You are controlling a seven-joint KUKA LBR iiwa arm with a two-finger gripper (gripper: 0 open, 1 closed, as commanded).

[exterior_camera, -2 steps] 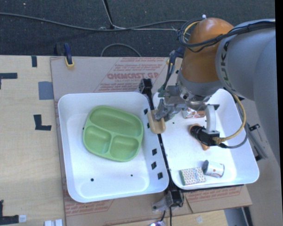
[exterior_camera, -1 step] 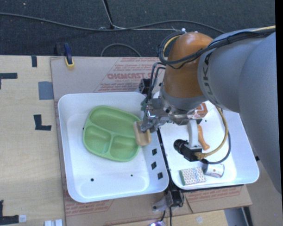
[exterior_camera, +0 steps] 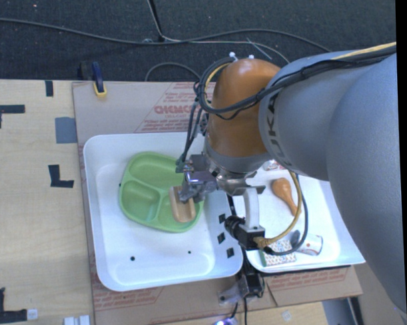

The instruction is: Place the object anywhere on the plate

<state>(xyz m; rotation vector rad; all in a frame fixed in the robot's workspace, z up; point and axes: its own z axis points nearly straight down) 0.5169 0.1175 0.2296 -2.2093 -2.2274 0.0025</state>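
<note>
A green divided plate lies in the left white bin. On its right part rests a tan, bread-like object. My gripper hangs directly over that object, at the plate's right edge, its dark fingers touching or nearly touching the object's top. The arm's orange band and grey body cover much of the right bin.
The right bin holds an orange, pear-shaped item, a small white cylinder with a red end and a flat patterned packet. Cables run over the bench behind. Cardboard lies under both bins.
</note>
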